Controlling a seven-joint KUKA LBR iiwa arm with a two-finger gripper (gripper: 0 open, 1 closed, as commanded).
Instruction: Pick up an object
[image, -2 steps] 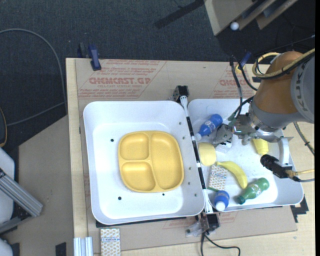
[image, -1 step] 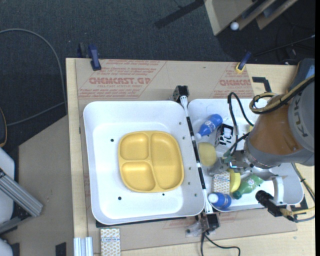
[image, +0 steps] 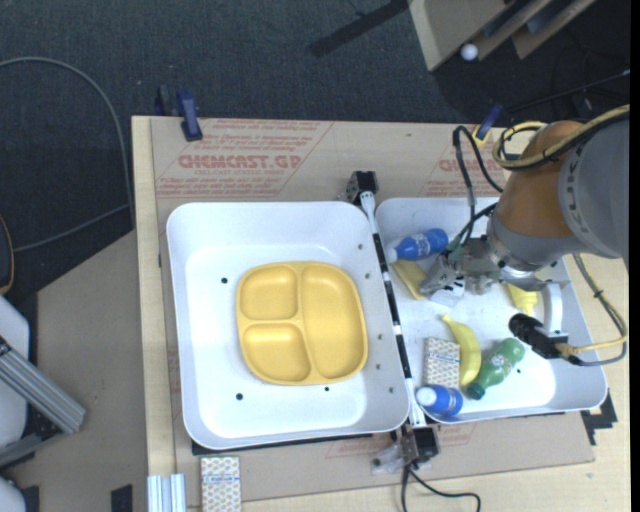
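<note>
The gripper (image: 447, 281) hangs low over the middle of the right bin (image: 570, 392), though I cannot tell its state, near a blue bottle (image: 421, 245) by the far edge, with a banana (image: 465, 348) and green bottle (image: 496, 366) toward the near edge.

A: Light falls evenly from overhead; the left bin (image: 200, 250) reads bright white, close to washed out along its near wall, left of the jaws.

B: Shadows?

A: Soft and short. A faint one hugs the yellow divided plate (image: 300, 322), and the arm (image: 560, 200) darkens the right bin (image: 580, 385) just beneath and beside the jaws.

B: Sharpness?

A: Middling. The printing on the worktop (image: 150, 300) is legible but fuzzy, the small items near the jaws smear together, and the dark floor behind is dim with little detail.
</note>
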